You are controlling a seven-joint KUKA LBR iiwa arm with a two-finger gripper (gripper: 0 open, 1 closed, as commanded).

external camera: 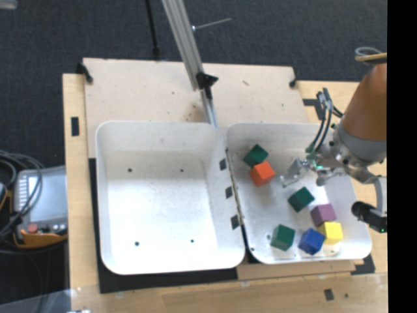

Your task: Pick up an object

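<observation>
The right bin (260, 256) holds several small cubes. A green cube (256, 155) touches an orange cube (262, 172) near the bin's back left. Another green cube (300, 198) lies in the middle. A purple cube (323, 213), a yellow cube (332, 231), a blue cube (312, 240) and a third green cube (283, 237) cluster along the front. My gripper (296, 171) hangs over the bin's middle, right of the orange cube and just above the middle green cube. Nothing is seen between its fingers.
The left bin (104, 175) sits beside the right one, with a divider strip (231, 188) between them. A slanted aluminium rail (186, 44) rises from the back of the bench. A control pendant (39, 207) lies off the bench at the left.
</observation>
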